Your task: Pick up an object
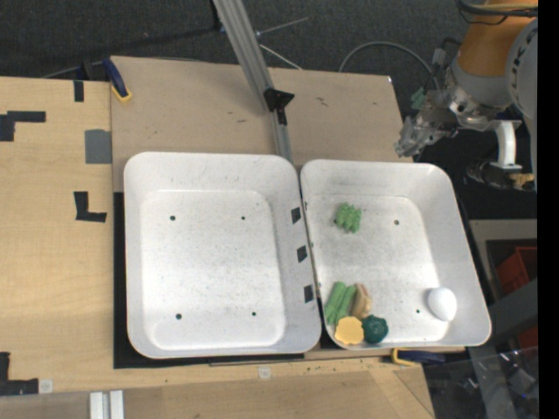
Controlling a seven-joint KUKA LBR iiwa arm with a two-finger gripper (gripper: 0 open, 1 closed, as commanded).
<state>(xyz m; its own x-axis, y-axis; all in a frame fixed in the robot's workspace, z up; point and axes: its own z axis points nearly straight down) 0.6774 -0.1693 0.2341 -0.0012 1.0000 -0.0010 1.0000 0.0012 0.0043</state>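
Approach step, nothing grasped: the hand (417, 138), its state impossible to tell, hovers at upper right and must descend onto the green toy (348, 218).

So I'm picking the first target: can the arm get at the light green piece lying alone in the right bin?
Probably yes. The light green piece lies alone on bare floor of the right bin, nothing over it, and the gripper hangs just past that bin's far rim.

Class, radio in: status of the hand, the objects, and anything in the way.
Hand above right bin's far rim, holding nothing seen. Green piece alone mid-bin; white ball near corner. Nothing blocking.
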